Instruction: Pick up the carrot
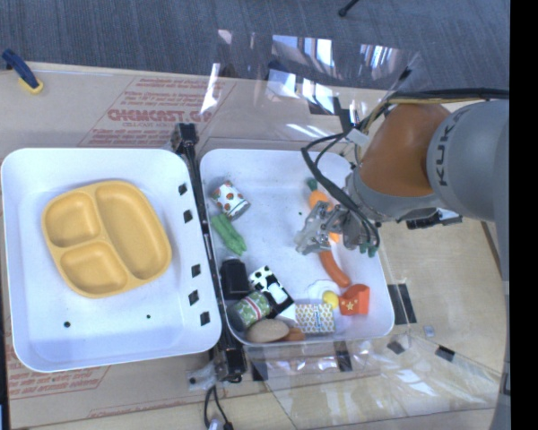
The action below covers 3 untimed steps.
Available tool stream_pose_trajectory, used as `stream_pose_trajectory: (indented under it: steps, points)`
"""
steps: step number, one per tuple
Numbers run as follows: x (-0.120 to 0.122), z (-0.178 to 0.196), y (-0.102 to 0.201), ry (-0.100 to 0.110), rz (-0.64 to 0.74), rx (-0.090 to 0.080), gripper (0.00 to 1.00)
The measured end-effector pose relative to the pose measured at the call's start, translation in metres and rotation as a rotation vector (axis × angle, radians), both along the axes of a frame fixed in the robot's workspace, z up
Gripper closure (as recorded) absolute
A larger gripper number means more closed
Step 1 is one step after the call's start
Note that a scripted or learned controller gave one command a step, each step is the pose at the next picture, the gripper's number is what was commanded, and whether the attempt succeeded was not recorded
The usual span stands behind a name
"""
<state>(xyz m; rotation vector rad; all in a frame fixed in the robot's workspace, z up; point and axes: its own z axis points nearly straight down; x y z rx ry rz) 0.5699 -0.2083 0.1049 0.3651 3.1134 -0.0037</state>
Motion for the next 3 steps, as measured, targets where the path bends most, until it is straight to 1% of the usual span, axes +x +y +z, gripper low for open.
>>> stream_pose_trajectory:
  steps: [1,2,3]
  points:
    - [0.051,0.128,0.020,-0.009,-0.004,-0.001,1.00]
    - [0.029,-0.012,-0.002,0.004,0.068,0.002,1.00]
    - [0.012,0.035,0.042,0.005,-0.150,0.004,1.00]
